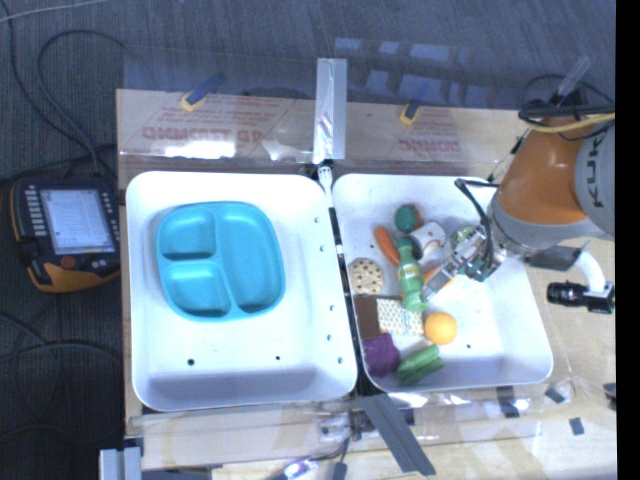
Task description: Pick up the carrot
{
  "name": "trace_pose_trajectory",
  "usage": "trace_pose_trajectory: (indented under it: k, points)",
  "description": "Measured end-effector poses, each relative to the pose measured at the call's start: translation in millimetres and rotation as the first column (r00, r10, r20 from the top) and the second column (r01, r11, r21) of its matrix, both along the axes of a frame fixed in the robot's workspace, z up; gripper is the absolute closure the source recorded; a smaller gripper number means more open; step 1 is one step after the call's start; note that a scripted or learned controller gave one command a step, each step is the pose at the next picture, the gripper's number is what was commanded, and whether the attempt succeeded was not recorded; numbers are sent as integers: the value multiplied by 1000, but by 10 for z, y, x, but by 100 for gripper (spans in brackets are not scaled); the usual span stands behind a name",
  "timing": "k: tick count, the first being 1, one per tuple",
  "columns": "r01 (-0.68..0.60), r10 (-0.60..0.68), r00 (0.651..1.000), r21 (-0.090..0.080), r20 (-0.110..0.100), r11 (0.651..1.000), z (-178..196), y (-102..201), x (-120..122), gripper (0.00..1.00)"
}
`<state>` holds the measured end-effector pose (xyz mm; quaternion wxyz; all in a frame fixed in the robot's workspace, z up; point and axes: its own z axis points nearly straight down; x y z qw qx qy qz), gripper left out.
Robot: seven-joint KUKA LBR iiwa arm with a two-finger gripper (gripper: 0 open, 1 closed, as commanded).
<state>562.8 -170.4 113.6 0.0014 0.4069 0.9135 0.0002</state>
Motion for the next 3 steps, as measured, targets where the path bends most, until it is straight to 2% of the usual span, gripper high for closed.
trace_pose_trajectory:
  k: [1, 2, 3]
  points:
    - [-231, 231, 973, -3, 9, 973, -227, -170, 453, 0]
    - [-356, 356, 934, 0, -3, 934, 340, -334, -599, 0]
    - [-180, 180, 984, 2, -2, 984, 131, -278, -760, 0]
